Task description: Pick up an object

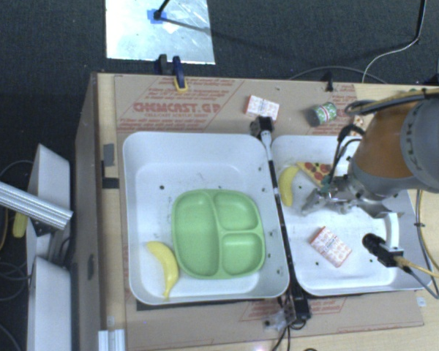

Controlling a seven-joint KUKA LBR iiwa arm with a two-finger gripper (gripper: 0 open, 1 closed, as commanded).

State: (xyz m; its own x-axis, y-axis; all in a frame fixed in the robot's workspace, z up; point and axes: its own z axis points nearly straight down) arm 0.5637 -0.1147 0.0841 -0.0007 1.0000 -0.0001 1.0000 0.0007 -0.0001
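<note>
Two white bins hold two bananas, one green plate; fingers' state unclear.

Glossy green plastic plate in smooth white plastic bin.

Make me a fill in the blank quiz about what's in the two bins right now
1. The green plate lies in the ____ bin.
2. The plate has ____ compartments.
3. Each bin holds one yellow ____: one beside the plate, one by the divider in the right bin.
4. The gripper hovers over the ____ bin, near a pizza slice and above a small packet.

Missing words: left; three; banana; right
</note>
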